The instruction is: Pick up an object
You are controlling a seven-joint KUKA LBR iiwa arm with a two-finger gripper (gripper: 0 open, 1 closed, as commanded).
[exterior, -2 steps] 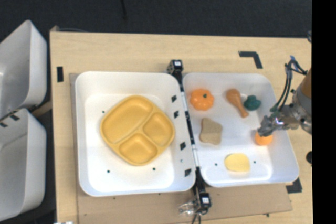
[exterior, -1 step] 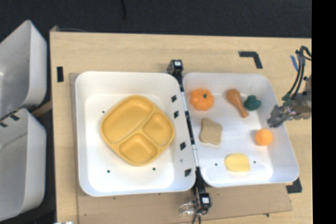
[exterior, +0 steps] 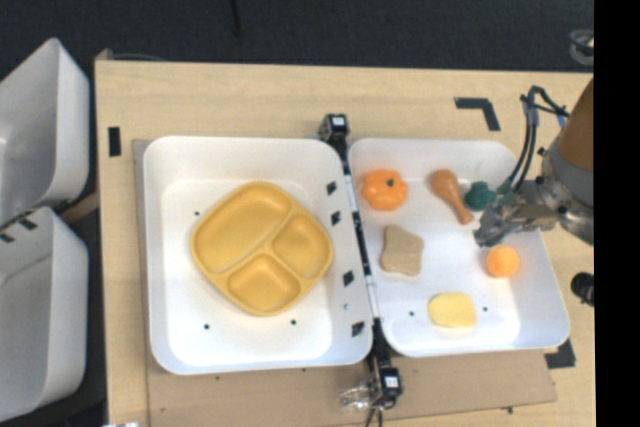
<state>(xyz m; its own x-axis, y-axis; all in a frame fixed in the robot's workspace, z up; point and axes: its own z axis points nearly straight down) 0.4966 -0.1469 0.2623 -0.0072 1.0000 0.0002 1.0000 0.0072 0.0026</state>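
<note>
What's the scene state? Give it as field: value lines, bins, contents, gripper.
left bin: yellow divided plate
right bin: small pumpkin, drumstick, teal object, bread slice, orange ball, yellow piece
gripper: over right bin, between teal object and orange ball
held: nothing visibly between fingers

Yellow tray, orange pumpkin, tan bread, white bins.
</note>
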